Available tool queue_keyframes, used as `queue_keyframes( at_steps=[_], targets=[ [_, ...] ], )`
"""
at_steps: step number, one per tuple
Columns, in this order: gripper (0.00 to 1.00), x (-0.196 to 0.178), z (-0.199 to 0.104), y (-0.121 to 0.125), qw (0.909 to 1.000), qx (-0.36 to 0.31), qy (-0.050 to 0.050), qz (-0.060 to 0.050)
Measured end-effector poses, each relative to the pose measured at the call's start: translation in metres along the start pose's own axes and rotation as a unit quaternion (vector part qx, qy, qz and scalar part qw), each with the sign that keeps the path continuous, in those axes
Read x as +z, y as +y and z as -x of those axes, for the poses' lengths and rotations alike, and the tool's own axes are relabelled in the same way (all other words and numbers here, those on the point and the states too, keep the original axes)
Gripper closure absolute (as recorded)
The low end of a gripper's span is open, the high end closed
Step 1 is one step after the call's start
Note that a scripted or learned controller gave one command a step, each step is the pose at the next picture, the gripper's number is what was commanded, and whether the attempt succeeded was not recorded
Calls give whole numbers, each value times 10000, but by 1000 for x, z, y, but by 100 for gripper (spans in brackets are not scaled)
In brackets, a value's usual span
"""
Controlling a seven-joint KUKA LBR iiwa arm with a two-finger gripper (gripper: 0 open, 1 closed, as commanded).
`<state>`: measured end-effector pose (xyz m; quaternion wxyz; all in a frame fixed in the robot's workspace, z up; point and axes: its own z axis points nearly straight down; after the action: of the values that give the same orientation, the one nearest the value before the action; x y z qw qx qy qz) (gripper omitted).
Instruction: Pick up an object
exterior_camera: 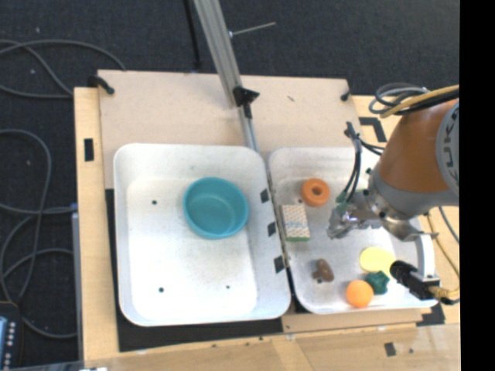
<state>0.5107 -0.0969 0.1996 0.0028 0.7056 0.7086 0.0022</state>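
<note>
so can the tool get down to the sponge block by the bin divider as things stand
Probably yes. The sponge block lies flat in the right bin with bare floor around it, apart from the orange ring and the brown piece. The tool hangs just to its right.

We see a wooden bench [178,107] on a dark carpeted floor [77,22], with loose black cables [35,60] looping across the floor at the left. Two shallow white bins sit side by side on the bench, the left bin [139,269] and the right bin [309,165] touching along their inner edges. A slanted metal rail [220,45] reaches down from the top towards the gap between them.
</note>
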Motion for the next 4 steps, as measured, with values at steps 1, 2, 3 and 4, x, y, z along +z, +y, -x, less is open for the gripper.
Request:
queue_keyframes(
  at_steps=[1, 2, 3, 4],
  targets=[
    [100, -54, 1, 3, 10000, 0, -3, 5],
    [100, -61, -39, 40, 10000, -19, 8, -18],
    [100, -51, -78, 63, 10000, -7, 0, -29],
    [100, -58, -123, 95, 10000, -18, 13, -21]
  ],
)
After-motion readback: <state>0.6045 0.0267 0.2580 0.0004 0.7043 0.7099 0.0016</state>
